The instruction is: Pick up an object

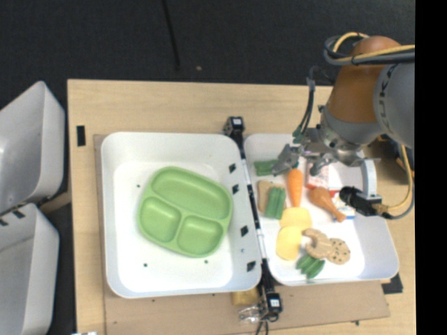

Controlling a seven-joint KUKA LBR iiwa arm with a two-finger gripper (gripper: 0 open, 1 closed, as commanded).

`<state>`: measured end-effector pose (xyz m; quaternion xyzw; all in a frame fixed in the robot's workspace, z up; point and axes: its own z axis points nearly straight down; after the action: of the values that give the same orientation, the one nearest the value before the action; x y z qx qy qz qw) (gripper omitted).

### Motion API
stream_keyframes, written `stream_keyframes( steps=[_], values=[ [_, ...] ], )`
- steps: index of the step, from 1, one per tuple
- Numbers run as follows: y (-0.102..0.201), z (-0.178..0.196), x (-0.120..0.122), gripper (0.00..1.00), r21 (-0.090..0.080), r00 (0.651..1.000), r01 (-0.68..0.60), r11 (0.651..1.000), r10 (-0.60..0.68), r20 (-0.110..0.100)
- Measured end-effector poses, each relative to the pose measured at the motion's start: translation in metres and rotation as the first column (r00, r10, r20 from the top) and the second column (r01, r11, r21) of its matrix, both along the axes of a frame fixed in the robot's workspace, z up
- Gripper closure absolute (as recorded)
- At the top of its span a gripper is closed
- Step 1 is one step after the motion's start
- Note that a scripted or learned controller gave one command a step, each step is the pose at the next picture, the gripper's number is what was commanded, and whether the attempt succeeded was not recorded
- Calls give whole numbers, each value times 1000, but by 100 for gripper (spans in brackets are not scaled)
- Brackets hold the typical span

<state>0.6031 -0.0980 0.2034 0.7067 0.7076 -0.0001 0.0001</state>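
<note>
Closest to the camera in the right bin (380, 257), a chocolate chip cookie (334, 250) is sitting next to a small tan wooden-looking piece (316, 240), with a green pea pod (309, 264) poking out just below them. Just left of those, two yellow pieces (292, 232) are lying one behind the other — lemons maybe, hard to call from here. Further back, a green pickle-like piece (275, 202) is resting beside an orange carrot (295, 185), and a chicken drumstick (325, 200) is lying to the carrot's right.

The gripper (304, 160) is hanging right over the carrot's far end, fingers spread apart on either side, nothing clamped between them.

Over in the left bin (115, 271), a green divided plate (184, 211) is sitting by itself in the middle.
</note>
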Motion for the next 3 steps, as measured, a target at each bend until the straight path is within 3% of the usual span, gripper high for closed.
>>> stream_keyframes(
  steps=[1, 2, 3],
  values=[
    [-32, -87, -115, 0, 1, 1000, 9, 1000, -9, -11],
    [-31, -74, -108, 100, 0, 1000, 12, 1000, -12, 2],
    [69, 1, -109, 100, 4, 1000, -10, 1000, 10, 8]
  ],
)
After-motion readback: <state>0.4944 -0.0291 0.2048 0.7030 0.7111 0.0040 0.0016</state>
